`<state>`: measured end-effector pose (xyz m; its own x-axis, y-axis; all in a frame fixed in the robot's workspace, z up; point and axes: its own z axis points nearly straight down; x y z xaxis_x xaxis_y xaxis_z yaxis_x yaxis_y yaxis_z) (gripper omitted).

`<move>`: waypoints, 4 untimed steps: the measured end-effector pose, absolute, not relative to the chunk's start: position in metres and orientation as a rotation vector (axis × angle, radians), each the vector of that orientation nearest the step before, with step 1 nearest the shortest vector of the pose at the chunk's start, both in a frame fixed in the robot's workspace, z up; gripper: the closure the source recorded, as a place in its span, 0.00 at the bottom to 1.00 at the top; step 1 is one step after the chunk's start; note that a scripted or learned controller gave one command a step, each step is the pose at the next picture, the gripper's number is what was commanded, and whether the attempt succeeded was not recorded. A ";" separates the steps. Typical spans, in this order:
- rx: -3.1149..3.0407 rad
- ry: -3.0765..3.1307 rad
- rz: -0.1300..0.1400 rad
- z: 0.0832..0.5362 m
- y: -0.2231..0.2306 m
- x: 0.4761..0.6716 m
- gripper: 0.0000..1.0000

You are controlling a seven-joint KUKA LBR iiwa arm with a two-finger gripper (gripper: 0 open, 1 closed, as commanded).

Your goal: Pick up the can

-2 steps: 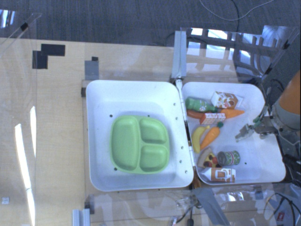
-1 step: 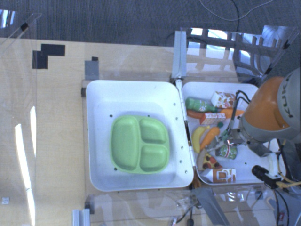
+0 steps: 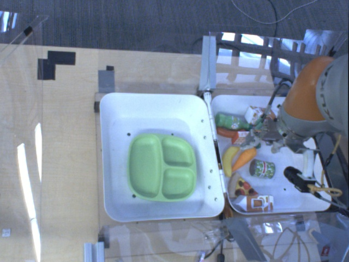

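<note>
- Lower right of frame: can [image 3: 262, 169] lies on its side in the right bin [image 3: 283, 198], carrot [image 3: 245, 157] and banana [image 3: 229, 158] just beside it.
- Claw [image 3: 265, 130] hovers above and behind the can; can't tell whether it is open or closed.
- Risk: round can rolls, or the carrot gets nipped instead.
- Open room: bin floor right of the can; left bin [image 3: 112, 146] carries a green tray [image 3: 162, 167].

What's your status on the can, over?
Gripper low in right bin, nothing seen between its fingers. Can on its side, just below gripper, untouched. Carrot and banana crowd its left.
</note>
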<state>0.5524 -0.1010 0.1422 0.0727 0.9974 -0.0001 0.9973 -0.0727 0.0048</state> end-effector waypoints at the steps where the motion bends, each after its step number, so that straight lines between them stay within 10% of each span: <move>1: 2.159 2.251 0.042 0.101 -0.141 0.531 0.00; 2: 2.151 2.253 0.046 0.112 -0.140 0.533 1.00; 3: 2.152 2.252 0.046 0.112 -0.140 0.533 0.00; 4: 2.400 2.021 0.006 0.247 -0.097 0.508 0.00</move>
